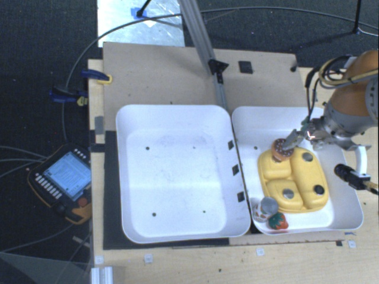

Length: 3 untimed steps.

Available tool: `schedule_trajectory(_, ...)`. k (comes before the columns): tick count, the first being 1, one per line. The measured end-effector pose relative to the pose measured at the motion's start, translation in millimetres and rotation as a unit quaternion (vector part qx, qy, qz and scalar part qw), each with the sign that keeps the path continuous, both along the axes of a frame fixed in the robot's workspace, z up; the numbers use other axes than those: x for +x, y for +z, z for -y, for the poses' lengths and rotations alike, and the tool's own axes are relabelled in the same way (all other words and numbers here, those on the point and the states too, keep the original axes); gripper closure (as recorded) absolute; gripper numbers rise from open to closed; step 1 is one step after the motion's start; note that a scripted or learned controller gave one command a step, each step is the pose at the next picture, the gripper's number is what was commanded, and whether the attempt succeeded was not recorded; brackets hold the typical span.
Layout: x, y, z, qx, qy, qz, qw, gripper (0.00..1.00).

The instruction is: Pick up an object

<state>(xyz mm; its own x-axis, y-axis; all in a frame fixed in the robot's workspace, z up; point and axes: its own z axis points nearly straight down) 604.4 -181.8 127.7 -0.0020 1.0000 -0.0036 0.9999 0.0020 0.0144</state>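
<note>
Brown bench board [177, 78], two white bins [172, 170], dark carpet [41, 34] — gripper [288, 142] over yellow toy [293, 179], grip unclear.

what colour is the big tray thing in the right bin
Yellow tray, in the camera view.

We see the arm [355, 93] coming in from three o'clock, its orange band sitting high at about two o'clock of the view. Below the band the grey wrist [337, 128] slants down and toward nine o'clock. From the wrist the tool [289, 142] stretches on toward eight o'clock as a slim grey shaft, tilted rather than plumb, its tip low over the bin at three o'clock. We cannot make out how the tip is set.
</note>
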Motion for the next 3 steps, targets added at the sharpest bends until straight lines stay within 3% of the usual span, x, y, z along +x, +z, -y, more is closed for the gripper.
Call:
schedule_trajectory(1,1,11,-1,0.0019,0.000,0.001,1.0000,1.00)
schedule_trajectory(3,4,107,5,0.0013,0.001,-0.005,1.0000,1.00)
